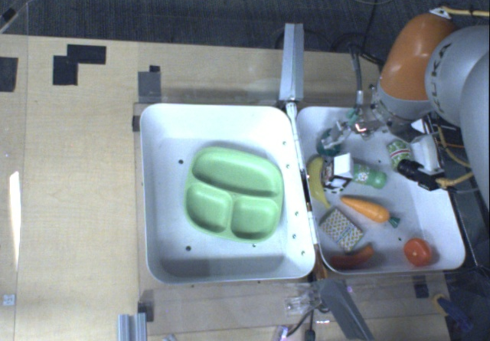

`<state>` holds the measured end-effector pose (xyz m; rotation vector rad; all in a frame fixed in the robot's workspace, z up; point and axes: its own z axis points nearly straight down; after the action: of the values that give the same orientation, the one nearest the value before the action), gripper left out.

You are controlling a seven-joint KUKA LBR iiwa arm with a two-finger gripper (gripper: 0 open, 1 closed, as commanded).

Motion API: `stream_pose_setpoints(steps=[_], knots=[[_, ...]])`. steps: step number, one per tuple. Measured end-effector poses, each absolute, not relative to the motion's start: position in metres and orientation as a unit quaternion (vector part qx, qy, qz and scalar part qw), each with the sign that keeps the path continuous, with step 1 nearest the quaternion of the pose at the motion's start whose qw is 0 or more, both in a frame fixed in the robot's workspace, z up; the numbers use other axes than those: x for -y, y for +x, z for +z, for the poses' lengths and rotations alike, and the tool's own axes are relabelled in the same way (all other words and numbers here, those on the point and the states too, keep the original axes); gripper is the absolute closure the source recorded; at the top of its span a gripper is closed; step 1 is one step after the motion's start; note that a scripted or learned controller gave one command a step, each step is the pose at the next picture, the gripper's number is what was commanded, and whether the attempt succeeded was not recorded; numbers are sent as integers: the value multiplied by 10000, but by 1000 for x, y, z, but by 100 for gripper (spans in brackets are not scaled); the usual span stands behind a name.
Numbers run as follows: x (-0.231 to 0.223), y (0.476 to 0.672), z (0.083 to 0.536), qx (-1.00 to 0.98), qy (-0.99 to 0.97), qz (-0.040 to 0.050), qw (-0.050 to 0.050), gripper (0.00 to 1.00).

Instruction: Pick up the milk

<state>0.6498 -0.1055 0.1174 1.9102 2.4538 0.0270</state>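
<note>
Right bin (456,255); milk (341,165) label illegible

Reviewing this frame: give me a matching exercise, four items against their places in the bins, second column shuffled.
Items:
1. green tray
2. carrot
3. tomato
4. banana

Places:
A. near right corner of the right bin
B. right bin, against the divider
C. middle of the left bin
D. centre of the right bin

Pairs: 1-C, 2-D, 3-A, 4-B
</note>
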Motion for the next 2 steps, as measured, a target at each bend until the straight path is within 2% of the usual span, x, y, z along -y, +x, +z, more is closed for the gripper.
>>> stream_pose_setpoints(steps=[1, 2], knots=[[105, 639, 113, -8067, 5903, 131, 237, 0], [111, 678, 113, -8288, 5594, 47, 97, 0]])
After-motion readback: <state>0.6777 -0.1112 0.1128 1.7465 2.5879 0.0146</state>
